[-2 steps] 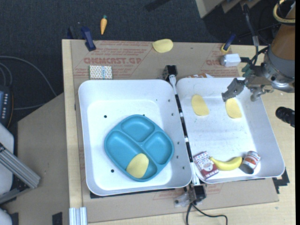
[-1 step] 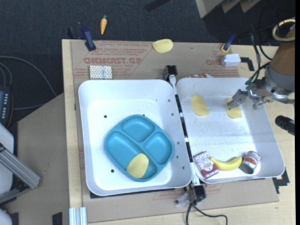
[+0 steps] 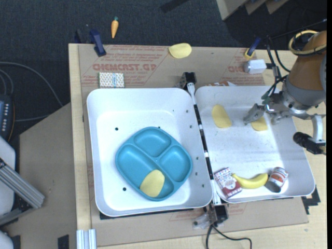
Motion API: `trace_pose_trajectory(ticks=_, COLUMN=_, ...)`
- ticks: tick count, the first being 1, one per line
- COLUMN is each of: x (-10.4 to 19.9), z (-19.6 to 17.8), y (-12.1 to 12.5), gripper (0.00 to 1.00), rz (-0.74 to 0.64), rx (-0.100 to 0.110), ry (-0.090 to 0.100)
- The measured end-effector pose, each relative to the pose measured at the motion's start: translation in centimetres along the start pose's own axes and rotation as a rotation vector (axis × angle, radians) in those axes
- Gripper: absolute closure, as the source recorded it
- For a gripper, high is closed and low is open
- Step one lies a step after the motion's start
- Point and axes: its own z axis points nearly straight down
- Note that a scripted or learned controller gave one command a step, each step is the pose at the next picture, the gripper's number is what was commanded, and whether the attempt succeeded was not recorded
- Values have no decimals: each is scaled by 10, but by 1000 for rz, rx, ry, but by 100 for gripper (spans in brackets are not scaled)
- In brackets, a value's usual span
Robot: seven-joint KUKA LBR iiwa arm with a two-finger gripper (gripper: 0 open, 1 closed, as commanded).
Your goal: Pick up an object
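The gripper (image 3: 258,117) hangs low in the right bin (image 3: 290,154), its fingers spread around a small yellow piece (image 3: 260,124). I think it should close slowly and squarely, then lift straight, because the piece looks soft and can slip.

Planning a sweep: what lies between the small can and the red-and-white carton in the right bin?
The camera view shows a yellow banana between the carton and the can.

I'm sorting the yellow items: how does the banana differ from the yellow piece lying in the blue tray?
The banana is long and curved; the yellow piece is a short rounded lump. The banana lies in the right bin, between two small packages; the piece sits in the blue tray in the left bin. Both are yellow.
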Motion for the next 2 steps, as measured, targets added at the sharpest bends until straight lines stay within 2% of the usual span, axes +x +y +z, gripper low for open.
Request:
trace_pose_trajectory(ticks=1, x=43, z=19, y=-21, gripper=0, rz=-1, rx=0, ry=0)
trace_pose_trajectory(ticks=2, x=103, z=9, y=7, gripper=0, rz=-1, rx=-4, ry=-1)
